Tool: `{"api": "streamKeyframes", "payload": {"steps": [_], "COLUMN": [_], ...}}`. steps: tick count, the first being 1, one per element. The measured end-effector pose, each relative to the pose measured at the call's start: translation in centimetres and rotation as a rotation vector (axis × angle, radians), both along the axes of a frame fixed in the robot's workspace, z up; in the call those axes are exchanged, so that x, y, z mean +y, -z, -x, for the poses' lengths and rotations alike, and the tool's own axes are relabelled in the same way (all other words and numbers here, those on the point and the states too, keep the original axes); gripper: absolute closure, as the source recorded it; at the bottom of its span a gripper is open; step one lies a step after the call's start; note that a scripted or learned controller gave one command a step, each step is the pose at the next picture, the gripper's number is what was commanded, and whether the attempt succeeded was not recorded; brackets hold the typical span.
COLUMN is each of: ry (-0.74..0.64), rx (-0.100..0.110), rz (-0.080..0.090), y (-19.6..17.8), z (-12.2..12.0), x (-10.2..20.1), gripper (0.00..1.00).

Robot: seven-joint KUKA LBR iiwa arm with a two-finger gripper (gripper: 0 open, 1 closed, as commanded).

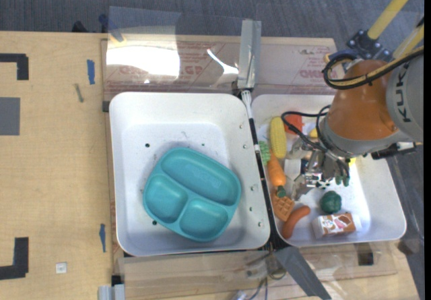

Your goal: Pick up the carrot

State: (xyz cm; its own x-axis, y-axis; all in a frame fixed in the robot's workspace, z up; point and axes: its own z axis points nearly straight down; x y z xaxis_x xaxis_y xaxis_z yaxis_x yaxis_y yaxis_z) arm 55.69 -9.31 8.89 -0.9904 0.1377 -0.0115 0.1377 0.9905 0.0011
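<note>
The carrot (pixel 276 173) is orange with a green top and lies along the left side of the right bin (pixel 384 224), just below a yellow corn cob (pixel 277 135). My gripper (pixel 308 180) hangs low over the middle of that bin, a short way to the right of the carrot. The view shows nothing held in it. The orange wrist above it hides part of the bin floor.
The right bin also holds a waffle piece (pixel 283 207), a sausage (pixel 296 220), a red and white can (pixel 333 224) and a dark green ball (pixel 330 201). A teal divided plate (pixel 192 192) lies in the left bin (pixel 135 123).
</note>
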Motion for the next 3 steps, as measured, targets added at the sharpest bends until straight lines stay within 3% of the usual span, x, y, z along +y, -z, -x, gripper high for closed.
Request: {"api": "streamKeyframes", "payload": {"steps": [1,2,3], "ry": [-0.002,0.191,0.263], "rx": [-0.008,0.002,0.003], "rz": [0.001,-0.002,-0.004], "y": [-1.2,-9.8,-13.5], "z": [-0.2,4.2,6.7], "x": [0.1,6.5,9.4], "gripper": [1.00,1.00,1.00]}}
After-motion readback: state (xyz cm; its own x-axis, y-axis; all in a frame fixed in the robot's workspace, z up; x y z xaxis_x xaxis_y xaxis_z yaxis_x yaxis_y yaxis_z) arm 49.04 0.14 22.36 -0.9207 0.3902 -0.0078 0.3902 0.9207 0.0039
